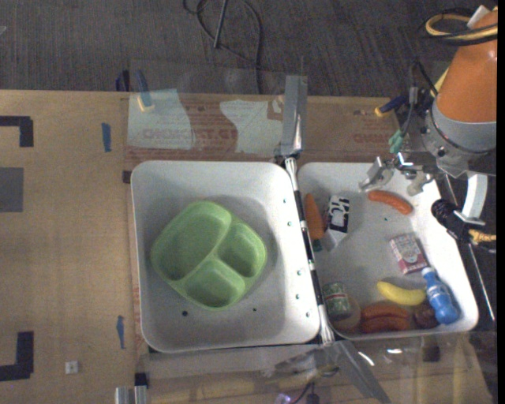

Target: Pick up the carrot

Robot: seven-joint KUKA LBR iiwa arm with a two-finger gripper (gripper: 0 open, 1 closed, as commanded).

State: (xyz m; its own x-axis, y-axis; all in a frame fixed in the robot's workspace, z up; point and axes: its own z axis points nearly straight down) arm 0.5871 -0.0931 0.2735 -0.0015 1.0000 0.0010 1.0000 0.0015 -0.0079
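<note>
The setting is a robotics laboratory test cell. A plywood bench [71, 260] carries black and blue tape markers [106, 136], two white bins [142, 237] fixed side by side, and clear plastic guard panels [205, 118], with cables [221, 24] lying on grey carpet [79, 39] behind. The right bin holds toy food and small packages, and the left a green sectioned plate [209, 252].

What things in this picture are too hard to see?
- Gripper, camera view: small and blurred, so how its jaws stand is unclear.
- Small box, camera view: its label is too small to read.
- Brown items at the right bin's near edge: blurred together; what they are is unclear.
- Carrot: its lower end blurs into the bin wall.
</note>
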